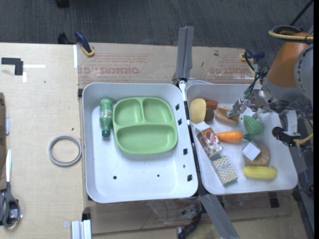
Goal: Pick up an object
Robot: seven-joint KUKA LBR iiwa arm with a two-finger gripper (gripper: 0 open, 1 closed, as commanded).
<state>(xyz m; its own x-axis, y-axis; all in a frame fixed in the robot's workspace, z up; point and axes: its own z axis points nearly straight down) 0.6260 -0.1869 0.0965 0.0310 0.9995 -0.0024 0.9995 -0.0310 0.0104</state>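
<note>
Cardboard along the frame's top carries reversed red print, unreadable. Left bin: green divided plate, green bottle. Right bin: carrot, corn, two printed cartons, text illegible. Gripper at right bin's upper centre; finger opening cannot be determined.

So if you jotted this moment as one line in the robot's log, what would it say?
gripper: over right bin, beside hot dog | held: nothing seen | left bin: green plate, green bottle
</note>
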